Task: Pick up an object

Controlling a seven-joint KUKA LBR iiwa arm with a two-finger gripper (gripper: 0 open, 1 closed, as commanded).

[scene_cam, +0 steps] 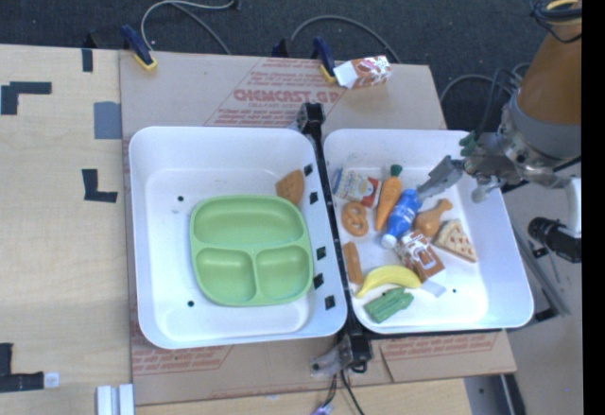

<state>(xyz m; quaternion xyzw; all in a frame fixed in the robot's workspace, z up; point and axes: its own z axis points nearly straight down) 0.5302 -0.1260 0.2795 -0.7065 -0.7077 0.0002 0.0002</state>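
Note:
My gripper (456, 186) hangs over the right bin's (501, 295) far right part, fingers spread and nothing between them. One grey finger (437, 179) points down-left toward a tan drumstick (435, 214). Left of that lie a blue bottle (402, 214) and an orange carrot (388, 197). A pizza slice (457, 240) sits just below the gripper. Nearer the front lie a yellow banana (388, 278), a green pickle (388, 304) and a brown packet (422, 258).
The left bin (156, 215) holds a green divided plate (250, 248) and an orange piece (291, 185) by the divider. A pretzel (354, 218) and a small packet (357, 184) lie at the right bin's left side. A small carton (364, 71) sits on the cardboard behind the bins.

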